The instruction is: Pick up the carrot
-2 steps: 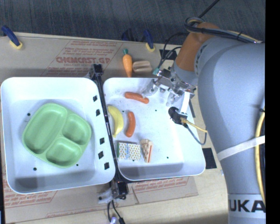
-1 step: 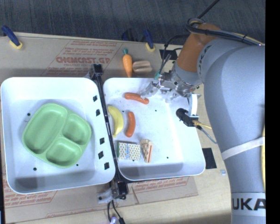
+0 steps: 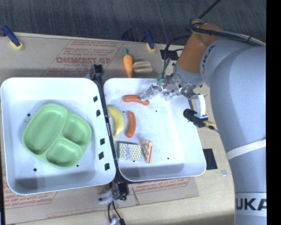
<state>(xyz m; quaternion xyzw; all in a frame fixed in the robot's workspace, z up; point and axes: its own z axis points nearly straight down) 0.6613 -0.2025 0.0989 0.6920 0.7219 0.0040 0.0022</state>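
At the right of the frame the grey arm reaches over the right bin, its gripper, how wide I cannot tell, near a sausage, while the carrot, likely light, stiff and smooth, lies outside above the bins, best pinched mid-body.

Two white bins on a cardboard-covered bench

The left bin and right bin sit side by side on the bench. Just beyond the right bin's far edge, a carrot and a bun lie on the cardboard.
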